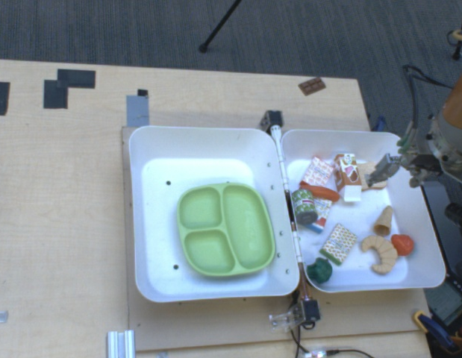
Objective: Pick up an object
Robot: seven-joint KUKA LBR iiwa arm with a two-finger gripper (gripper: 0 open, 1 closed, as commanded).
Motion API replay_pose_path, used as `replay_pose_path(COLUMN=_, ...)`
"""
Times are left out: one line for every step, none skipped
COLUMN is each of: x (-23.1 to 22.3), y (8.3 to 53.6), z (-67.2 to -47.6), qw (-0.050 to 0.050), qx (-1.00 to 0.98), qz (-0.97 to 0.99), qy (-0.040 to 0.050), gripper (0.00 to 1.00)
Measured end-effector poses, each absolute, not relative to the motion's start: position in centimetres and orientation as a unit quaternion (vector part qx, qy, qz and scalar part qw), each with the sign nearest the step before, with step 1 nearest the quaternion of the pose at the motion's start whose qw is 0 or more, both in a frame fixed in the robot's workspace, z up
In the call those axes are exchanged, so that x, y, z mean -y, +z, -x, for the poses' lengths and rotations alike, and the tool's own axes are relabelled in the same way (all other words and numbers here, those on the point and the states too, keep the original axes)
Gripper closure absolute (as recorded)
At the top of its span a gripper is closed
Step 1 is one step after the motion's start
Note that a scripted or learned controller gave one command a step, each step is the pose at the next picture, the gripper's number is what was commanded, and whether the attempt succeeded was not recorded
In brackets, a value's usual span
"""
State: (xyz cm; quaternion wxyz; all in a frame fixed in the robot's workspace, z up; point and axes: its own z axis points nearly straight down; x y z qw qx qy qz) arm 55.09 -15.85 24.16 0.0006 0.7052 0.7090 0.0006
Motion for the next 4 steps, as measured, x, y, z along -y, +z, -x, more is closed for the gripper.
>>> replay_pose_path(x=16.7, y=11.3, z=-52.8, qw=0.000, qx=-0.708, qz=-0.706, qy=0.0005, gripper=0.00)
replay_pose_path(x=12.6, y=9.0, z=-50.9, qw=0.009, qx=-0.708, qz=-0.707, qy=0.0046, gripper=0.00)
replay_pose_path(x=12.4, y=10.3, z=-51.2, qw=0.008, qx=-0.708, qz=-0.706, qy=0.0082, gripper=1.00)
replay_pose_path(x=12.3, y=10.1, z=-51.1, qw=0.006, qx=-0.709, qz=-0.706, qy=0.0074, gripper=0.00)
